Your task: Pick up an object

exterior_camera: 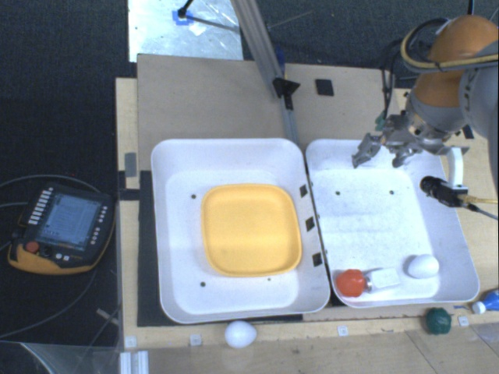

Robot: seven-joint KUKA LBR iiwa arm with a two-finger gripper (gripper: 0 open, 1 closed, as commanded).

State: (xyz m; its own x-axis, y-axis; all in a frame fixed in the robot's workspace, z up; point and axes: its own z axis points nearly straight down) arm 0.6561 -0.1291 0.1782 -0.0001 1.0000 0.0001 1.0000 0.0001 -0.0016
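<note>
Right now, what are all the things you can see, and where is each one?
Bins: two, white, side by side on the bench.
Plate: one, yellow, middle of the left-hand bin.
Ball: one, orange-red, near corner of the right-hand bin.
Small block: one, white, right beside the ball.
Egg shape: one, white, near edge of the right-hand bin.
Second egg shape: one, white, on the bench in front of the left-hand bin.
Dark green ball: one, on the bench by the right-hand bin's near corner.
Handheld control pad: one, yellow and grey, on the floor far left.
Gripper: one, grey, fingers apart, above the right-hand bin's far edge, holding nothing.
</note>
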